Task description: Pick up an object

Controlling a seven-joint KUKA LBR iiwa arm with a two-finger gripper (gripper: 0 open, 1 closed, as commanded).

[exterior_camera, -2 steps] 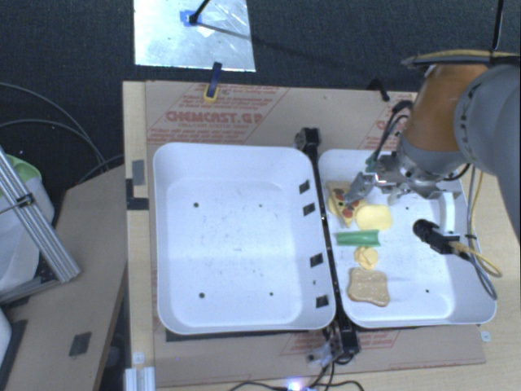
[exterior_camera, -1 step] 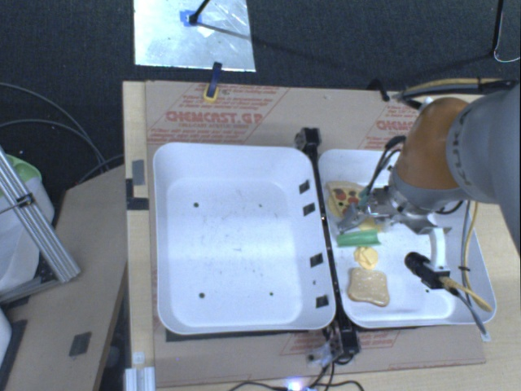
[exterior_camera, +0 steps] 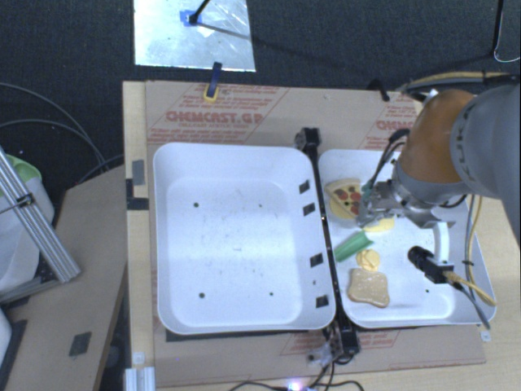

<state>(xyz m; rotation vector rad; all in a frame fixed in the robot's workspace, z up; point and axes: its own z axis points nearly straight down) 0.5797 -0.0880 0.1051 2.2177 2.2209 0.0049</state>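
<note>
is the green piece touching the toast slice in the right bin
Apart. In the camera view the green piece lies up-left of the toast slice, with bare white bin floor plainly showing between them.

Dark carpet floor (exterior_camera: 65, 31) surrounds the cardboard-topped bench (exterior_camera: 244, 108).

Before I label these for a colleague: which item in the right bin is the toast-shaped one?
In the right bin, look to the near corner beside the divider. The tan toast slice lies flat there, just below a small round yellow piece, and is the only brown, bread-shaped item.
</note>
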